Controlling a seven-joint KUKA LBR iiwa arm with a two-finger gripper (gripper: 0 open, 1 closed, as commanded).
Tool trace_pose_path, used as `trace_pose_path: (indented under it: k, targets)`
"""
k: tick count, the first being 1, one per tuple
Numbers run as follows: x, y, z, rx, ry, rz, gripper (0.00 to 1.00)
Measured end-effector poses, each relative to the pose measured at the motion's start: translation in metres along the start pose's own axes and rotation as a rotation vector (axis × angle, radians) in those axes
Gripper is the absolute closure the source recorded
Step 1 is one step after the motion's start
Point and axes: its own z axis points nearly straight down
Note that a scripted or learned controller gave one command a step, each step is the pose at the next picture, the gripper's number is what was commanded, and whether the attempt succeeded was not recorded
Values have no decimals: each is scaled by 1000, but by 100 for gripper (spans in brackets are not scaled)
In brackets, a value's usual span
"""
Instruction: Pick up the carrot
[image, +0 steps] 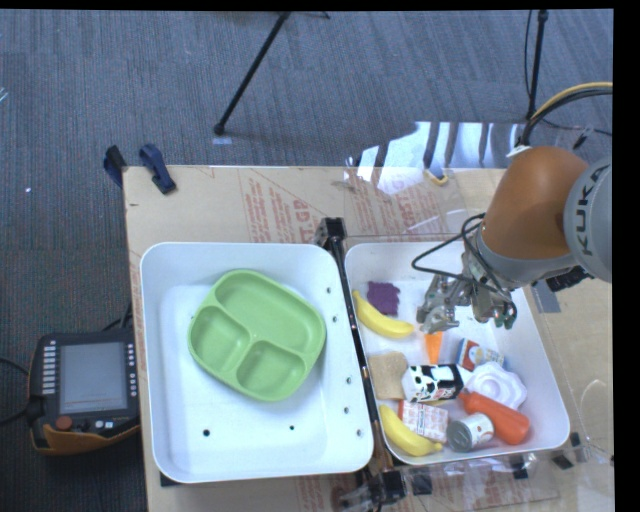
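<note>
In the camera view my gripper (437, 322) hangs over the middle of the right bin (553, 385), and I cannot tell how my jaws stand, while the carrot (434, 347) lies just below them, between 1 banana (380, 316) and a small carton (477, 354).

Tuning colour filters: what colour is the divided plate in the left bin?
Light green plate, clearest in the camera view.

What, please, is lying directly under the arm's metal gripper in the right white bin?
Under the two-finger metal gripper a small orange carrot pokes out beside a yellow banana. The gripper covers the carrot's upper end.
</note>
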Motion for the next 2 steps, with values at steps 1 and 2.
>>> trace_pose_path:
  k: [1,2]
  targets:
    - [55,14,16,0,13,-345,100]
    - [44,80,-71,3,5,-5,100]
